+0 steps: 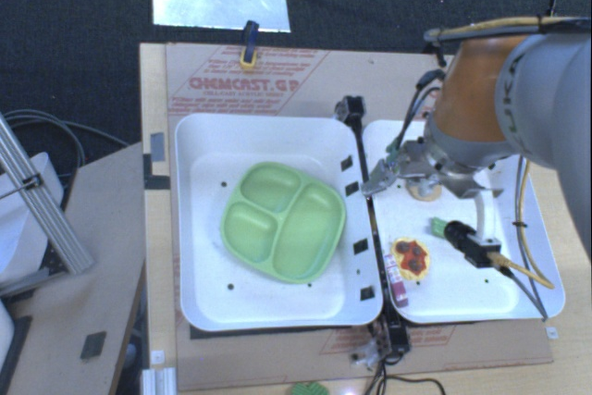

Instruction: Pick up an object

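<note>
My gripper [400, 174] hangs low over the upper left part of the right bin [527, 287], close to the divider between the bins. Just to its right lies a small tan round object [425, 191], partly hidden by the wrist. A pizza-slice toy [412, 257] lies in the middle of the right bin. A small green piece [437, 225] sits above it, and a pink and purple stick [397, 283] lies at the bin's left wall. A green divided plate [282, 222] rests in the left bin [199, 291].
The grey arm with its orange band [481, 88] reaches in over the right bin's far side. A cardboard sheet [245, 83] lies under the bins. A black clip [350, 109] stands at the far end of the divider.
</note>
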`<state>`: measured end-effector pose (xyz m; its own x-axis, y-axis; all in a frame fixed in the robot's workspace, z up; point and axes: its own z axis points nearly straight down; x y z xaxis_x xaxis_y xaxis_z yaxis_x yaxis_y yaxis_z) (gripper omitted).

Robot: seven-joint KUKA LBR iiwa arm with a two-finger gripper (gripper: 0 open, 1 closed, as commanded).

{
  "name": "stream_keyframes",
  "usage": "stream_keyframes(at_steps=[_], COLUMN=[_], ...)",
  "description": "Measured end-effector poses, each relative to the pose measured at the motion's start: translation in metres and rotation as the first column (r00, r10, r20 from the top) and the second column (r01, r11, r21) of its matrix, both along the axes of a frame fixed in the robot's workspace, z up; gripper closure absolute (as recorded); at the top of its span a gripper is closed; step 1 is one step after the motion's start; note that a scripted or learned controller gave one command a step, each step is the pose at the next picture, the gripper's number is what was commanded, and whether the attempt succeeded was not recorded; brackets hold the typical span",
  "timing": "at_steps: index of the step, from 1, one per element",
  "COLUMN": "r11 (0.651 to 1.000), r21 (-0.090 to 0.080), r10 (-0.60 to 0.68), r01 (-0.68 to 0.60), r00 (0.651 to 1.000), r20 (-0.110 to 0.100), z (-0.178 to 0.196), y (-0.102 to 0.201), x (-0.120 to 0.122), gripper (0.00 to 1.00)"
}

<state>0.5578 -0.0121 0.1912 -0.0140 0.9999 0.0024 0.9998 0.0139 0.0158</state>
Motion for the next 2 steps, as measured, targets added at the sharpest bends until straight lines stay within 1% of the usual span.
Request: stream_keyframes(at_steps=[1,2], r11=[1.0,1.0], r21=[-0.006,-0.002], r10=[-0.01,-0.016], r01=[0.01,0.016], r00=[1.0,1.0], r20=[-0.003,-0.02], z=[0.04,0.011], y=[-0.043,-0.073], x=[0.07,0.008], gripper=[0.0,0.0])
